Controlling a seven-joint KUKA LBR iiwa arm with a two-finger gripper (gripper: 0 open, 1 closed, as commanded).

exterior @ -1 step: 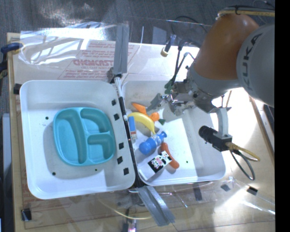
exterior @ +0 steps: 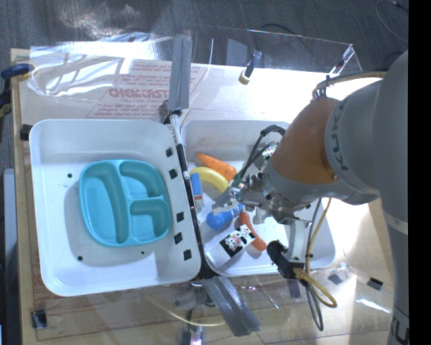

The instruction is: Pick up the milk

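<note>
Two white bins (exterior: 57, 149), wooden bench (exterior: 93, 304), grey carpet (exterior: 72, 6)

Robotics lab test bench.
KUKA arm (exterior: 330, 149) reaches over two white bins (exterior: 50, 192) on a wooden bench (exterior: 79, 95); clear plastic sheeting (exterior: 93, 67) behind the bins, cables (exterior: 320, 297) in front of them, grey carpet (exterior: 93, 6) beyond the bench.

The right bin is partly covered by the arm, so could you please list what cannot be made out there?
- Gripper: whether it is open or shut, lost among the wrist hardware.
- Right bin: its far side, covered by the arm.
- Milk carton: its print, too small.
- Blue item: its identity, partly hidden.
</note>
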